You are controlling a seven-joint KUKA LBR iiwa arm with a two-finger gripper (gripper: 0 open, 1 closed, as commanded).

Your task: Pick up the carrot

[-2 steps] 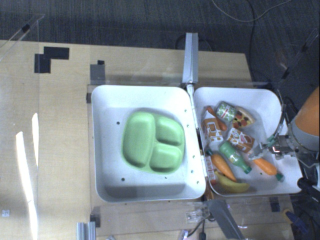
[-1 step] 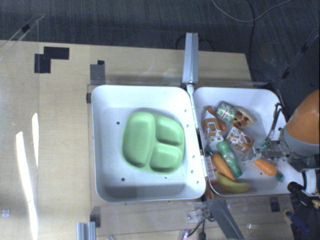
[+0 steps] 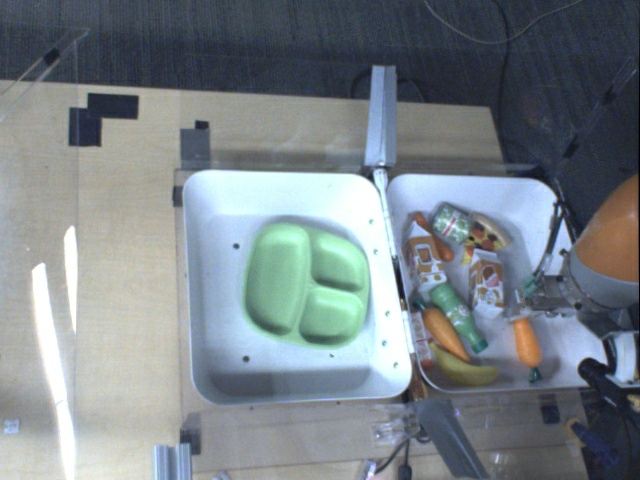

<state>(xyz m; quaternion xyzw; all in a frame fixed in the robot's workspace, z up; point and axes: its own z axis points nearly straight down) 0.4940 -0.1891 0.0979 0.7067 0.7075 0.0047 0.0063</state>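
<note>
An orange carrot [image 3: 526, 341] with a dark green stem end lies in the right bin [image 3: 520, 193], near its front right corner. My gripper [image 3: 533, 302] hangs right over the carrot's upper end, at the end of the grey arm with the orange band [image 3: 612, 238] reaching in from the right. A second orange carrot-like piece [image 3: 443, 332] lies to the left, between a green bottle [image 3: 459, 315] and a banana [image 3: 466, 372]. I see nothing lifted off the bin floor.
The right bin also holds a green can [image 3: 453, 223], a pizza-slice toy [image 3: 489, 234] and two small cartons [image 3: 428, 259] [image 3: 487, 280]. A green divided plate [image 3: 306, 283] sits in the left bin [image 3: 215, 268]. A metal post [image 3: 381, 118] stands between the bins.
</note>
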